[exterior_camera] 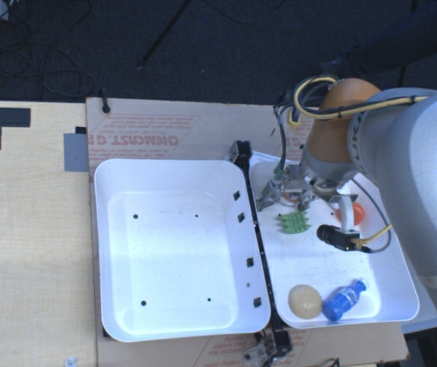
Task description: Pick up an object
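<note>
My gripper hangs over the far left part of the right bin, by the divider between the bins. Its two fingers stand apart, so it is open with nothing between them. A small green leafy object lies just in front of the fingertips, on the bin floor and apart from them. An orange and white object lies to the right, partly hidden by the wrist and a black cable fitting. A tan round object and a blue bottle lie side by side at the bin's near edge.
The left bin sits beside the right one, separated by a black clipped divider. The grey arm with its orange band covers the right bin's far right corner. Cardboard lies under both bins, with wooden bench to the left.
</note>
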Robot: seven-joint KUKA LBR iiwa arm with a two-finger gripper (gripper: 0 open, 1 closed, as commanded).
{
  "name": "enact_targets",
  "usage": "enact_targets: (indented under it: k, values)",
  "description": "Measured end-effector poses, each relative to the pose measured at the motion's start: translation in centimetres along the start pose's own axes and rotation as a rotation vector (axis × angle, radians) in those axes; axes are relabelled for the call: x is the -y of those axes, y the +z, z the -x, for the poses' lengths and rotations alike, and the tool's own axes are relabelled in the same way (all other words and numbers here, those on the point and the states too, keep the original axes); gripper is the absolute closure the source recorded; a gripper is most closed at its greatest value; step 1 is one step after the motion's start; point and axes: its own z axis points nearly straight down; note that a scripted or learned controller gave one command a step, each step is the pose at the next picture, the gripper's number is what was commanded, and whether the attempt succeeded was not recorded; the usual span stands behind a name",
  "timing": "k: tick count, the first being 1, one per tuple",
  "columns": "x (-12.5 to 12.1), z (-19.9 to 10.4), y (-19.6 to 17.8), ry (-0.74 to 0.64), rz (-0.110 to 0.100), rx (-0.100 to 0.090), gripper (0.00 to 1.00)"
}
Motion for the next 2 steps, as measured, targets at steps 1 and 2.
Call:
enact_targets:
  k: [1,2]
  values:
    - [-0.1,2.0,-7.0,0.005,0.012,0.004,0.00]
    - [0.1,5.3,0.3,0.006,0.001,0.002,0.00]
